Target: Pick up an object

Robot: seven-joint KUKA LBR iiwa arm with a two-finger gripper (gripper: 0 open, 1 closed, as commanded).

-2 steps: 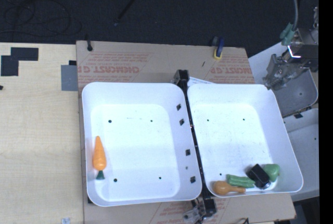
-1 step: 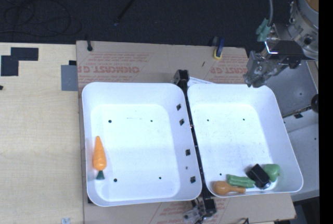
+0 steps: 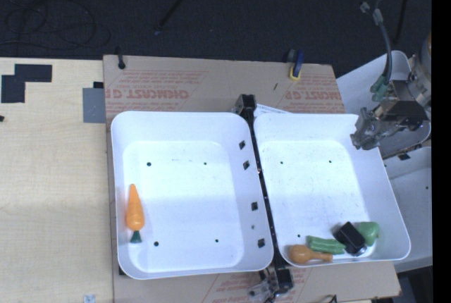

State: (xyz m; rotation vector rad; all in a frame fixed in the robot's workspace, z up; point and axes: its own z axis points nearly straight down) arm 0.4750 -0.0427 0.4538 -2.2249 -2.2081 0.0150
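The gripper (image 3: 363, 132) hangs at the far right edge of the right bin (image 3: 310, 161), just over its right rim, with the grey wrist and cables rising behind it toward the right. Its tip is small and dark against the rim, and I cannot tell how the jaws stand. Nothing shows between them.

The things to pick lie well apart from the gripper. In the right bin, a small cluster sits in the near right corner: a black block (image 3: 350, 237) rests on top, touching a light green piece (image 3: 368, 230) at its right and a darker green pod (image 3: 324, 245) at its left. Just beside the pod, nearer and to the left, lies an orange-tan pear-shaped piece (image 3: 308, 254) against the bin's near wall. All of this cluster is nearer than the gripper and slightly to its left, with bare white floor between.

In the left bin (image 3: 176, 146), an orange carrot (image 3: 134, 210) lies by the left wall toward the near side, its green end pointing near. It is the farthest thing from the gripper, across both bins.

The bins sit side by side on a cardboard sheet (image 3: 211, 87) over the bench, joined by a dark strip with clips (image 3: 254, 182).
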